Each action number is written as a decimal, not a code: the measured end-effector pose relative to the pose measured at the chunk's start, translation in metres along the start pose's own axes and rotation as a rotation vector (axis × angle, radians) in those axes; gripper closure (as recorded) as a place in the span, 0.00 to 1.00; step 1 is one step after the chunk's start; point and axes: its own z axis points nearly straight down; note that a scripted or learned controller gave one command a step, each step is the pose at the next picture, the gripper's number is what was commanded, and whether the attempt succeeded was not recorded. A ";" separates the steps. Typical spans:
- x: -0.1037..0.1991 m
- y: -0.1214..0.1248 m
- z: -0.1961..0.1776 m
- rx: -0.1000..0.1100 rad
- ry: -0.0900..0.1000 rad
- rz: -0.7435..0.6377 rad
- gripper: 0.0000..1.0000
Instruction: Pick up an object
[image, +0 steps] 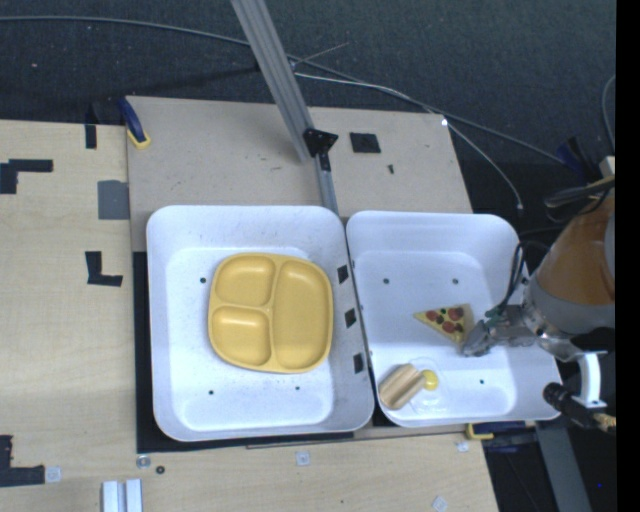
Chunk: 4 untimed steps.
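Note:
A toy pizza slice lies in the right bin, near its middle right. A toy hot dog bun and a small yellow piece lie near that bin's front edge. My gripper hangs low in the right bin, just right of and below the pizza slice, its dark tips close to the slice's right end. Nothing can be seen held between them. The arm comes in from the right, its orange band above the wrist.
A yellow divided plate rests in the left bin. A grey pole slants down from the top to the ridge between the bins. Cables run across the dark floor behind the bench.

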 end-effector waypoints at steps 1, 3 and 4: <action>0.010 -0.003 -0.049 0.004 0.003 -0.001 1.00; 0.065 0.003 -0.096 0.007 0.005 -0.005 1.00; 0.117 0.012 -0.111 0.005 0.005 -0.007 1.00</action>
